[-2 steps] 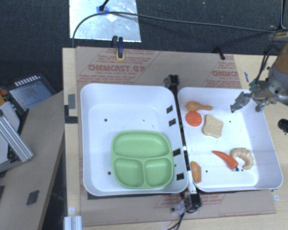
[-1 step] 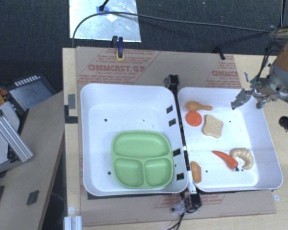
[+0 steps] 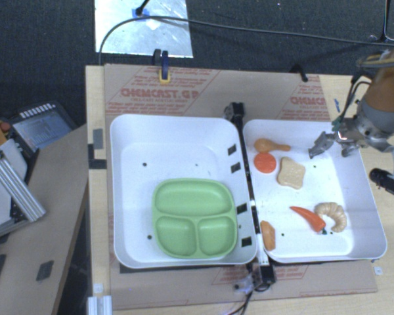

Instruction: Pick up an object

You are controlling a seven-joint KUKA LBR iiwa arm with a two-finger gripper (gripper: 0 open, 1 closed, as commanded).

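The right bin [image 3: 361,195] holds several toy foods: an orange drumstick [image 3: 271,146], a red tomato slice [image 3: 265,163], a tan bread slice [image 3: 291,174], a red chili pepper [image 3: 308,217], a pale shrimp [image 3: 333,215] and a small orange piece [image 3: 268,235] by the divider. My gripper [image 3: 333,147] hangs over the bin's upper right part, right of the drumstick and up and to the right of the bread. Its fingers are spread open, with nothing between them.
A green divided plate [image 3: 194,216] lies in the left bin [image 3: 177,136]. Black clips run along the divider [image 3: 244,176] between the bins. The grey arm with its orange band [image 3: 385,90] comes in from the right edge. A cable crosses behind the bins.
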